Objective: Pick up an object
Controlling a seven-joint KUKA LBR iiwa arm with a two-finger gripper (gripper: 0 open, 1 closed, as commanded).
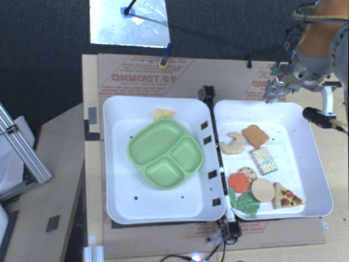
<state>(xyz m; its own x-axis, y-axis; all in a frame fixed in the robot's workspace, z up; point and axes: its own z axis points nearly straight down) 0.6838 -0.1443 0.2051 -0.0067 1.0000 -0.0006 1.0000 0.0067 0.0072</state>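
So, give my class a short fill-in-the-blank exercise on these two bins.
1. The green tray lies in the ____ bin.
2. The pizza slice lies in the right bin's near ____ corner.
3. The gripper hangs above the right bin's ____ rim.

Missing words: left; right; far

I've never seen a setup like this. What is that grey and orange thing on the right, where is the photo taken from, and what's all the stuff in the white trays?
It is a robot arm, photographed from a camera fixed above the bench, looking down at a slant. Its claw hangs over the far edge of the right bin, with nothing seen in it. That bin holds toy food: a croissant, toast, a small patterned box, a tomato slice, cookies, a pizza slice and green leaves. The left bin holds a green divided plate and a yellow piece.
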